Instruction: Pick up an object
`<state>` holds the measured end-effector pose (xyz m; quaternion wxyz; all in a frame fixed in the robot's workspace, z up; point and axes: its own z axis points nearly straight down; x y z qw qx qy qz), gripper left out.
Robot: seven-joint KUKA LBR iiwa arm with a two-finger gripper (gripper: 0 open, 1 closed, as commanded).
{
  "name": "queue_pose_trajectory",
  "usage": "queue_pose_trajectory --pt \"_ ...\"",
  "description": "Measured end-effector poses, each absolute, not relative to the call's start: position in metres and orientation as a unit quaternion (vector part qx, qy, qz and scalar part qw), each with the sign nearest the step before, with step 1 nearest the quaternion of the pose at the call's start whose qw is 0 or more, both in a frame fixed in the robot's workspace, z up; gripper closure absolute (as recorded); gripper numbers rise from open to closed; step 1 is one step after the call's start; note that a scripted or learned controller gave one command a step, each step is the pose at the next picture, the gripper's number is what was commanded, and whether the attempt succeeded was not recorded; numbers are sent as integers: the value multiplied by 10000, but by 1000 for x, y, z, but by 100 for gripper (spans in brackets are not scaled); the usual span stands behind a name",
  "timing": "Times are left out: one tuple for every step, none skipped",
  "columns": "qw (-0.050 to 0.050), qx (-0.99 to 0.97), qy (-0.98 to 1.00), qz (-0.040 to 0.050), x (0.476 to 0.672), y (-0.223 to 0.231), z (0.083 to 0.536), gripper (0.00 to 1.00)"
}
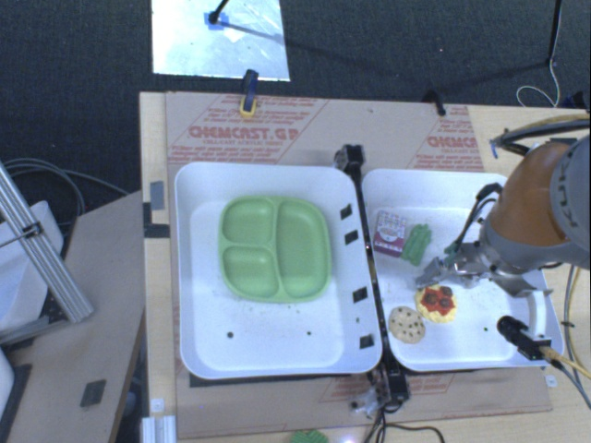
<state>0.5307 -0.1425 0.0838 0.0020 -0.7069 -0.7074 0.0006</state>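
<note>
two shallow white bins sit side by side on the surface [305, 123] in my overhead feed. the left bin [208, 344] bears a green divided plate [275, 249], and the right bin [476, 349] holds four small things. the plate lies flat near the middle of its bin, with three compartments showing.

the grey arm [545, 210], with its orange band, reaches in from the right of the view. its end effector [436, 270] hangs low over the middle of the right bin, just above a round yellow toy with red spots [437, 304] (it looks to me like a small pizza). from this slant i cannot tell whether the end effector touches that toy, nor whether it is open or closed.

a tan speckled cookie [405, 324] lies just beside the yellow toy, toward the bin's near left corner. a purple-and-white packet [391, 232] lies near the bin's left wall, and a green toy [417, 243] sits against or just beside the packet's right edge, i cannot tell which. both are a little apart from the end effector.

small black clips [349, 238] run along the wall between the two bins. a yellow clamp [248, 100] grips the far edge of the surface, and beyond it a silvery sheet [220, 26] lies on the dark floor.
</note>
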Motion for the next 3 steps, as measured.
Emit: queue_pose_trajectory --pt "16 -7068 -7074 3 488 -112 84 0" --pt "-11 -7067 -7075 -15 491 -114 95 100" --pt "-52 -7025 -7117 -57 559 -56 190 100"
